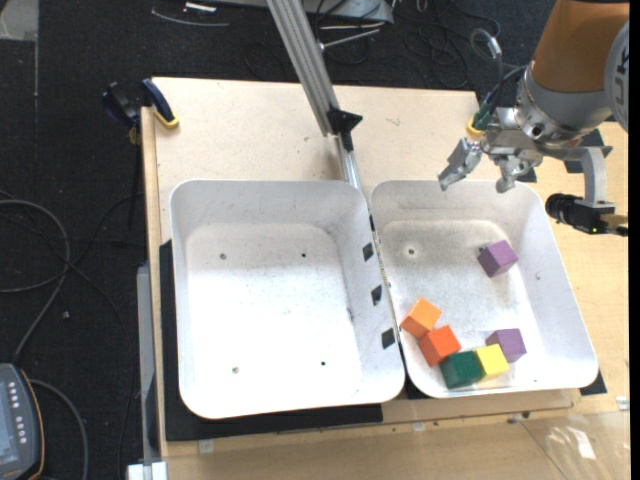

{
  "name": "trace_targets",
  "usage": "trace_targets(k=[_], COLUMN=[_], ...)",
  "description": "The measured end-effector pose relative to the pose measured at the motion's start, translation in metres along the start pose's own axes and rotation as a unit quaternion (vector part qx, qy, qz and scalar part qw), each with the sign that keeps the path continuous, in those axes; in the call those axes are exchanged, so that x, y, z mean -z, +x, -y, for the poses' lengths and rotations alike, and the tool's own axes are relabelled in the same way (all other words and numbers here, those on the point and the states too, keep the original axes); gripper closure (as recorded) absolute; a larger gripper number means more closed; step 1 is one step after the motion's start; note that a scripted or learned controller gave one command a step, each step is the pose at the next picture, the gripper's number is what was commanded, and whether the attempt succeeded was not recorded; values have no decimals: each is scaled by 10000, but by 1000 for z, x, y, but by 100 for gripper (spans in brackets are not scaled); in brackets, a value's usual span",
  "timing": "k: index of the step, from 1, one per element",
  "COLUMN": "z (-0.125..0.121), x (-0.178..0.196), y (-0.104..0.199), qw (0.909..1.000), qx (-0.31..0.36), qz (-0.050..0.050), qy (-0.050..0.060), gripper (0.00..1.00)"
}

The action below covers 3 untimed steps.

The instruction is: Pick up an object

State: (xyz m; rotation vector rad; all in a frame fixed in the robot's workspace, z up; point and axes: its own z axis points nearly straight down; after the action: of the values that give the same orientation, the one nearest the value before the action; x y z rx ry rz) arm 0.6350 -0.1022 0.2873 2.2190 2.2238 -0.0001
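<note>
Several small blocks lie in the right bin [560, 268]. A purple block [496, 257] sits alone toward the bin's right side. Near the front a cluster holds a light orange block [422, 316], a darker orange block [439, 343], a green block [462, 368], a yellow block [490, 359] and a second purple block [509, 342]. My gripper [482, 171] hangs above the back rim of the right bin, open, with its two fingers spread and nothing between them.
The left bin [200, 268] sits beside the right one. A slanted metal rail [305, 53] crosses the bench from the back to the gap between the bins. A blue and yellow clamp [140, 103] grips the bench's back left corner.
</note>
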Motion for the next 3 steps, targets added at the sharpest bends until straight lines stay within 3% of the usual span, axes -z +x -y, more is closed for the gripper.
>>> trace_targets(k=[1,2,3], z=[19,43,-46], x=[-69,-162,-191], y=[-61,-103,-119], qw=[10000,10000,10000], qx=[-42,-29,6], qz=[7,15,-37], qy=[38,-7,57], gripper=[0,0,0])
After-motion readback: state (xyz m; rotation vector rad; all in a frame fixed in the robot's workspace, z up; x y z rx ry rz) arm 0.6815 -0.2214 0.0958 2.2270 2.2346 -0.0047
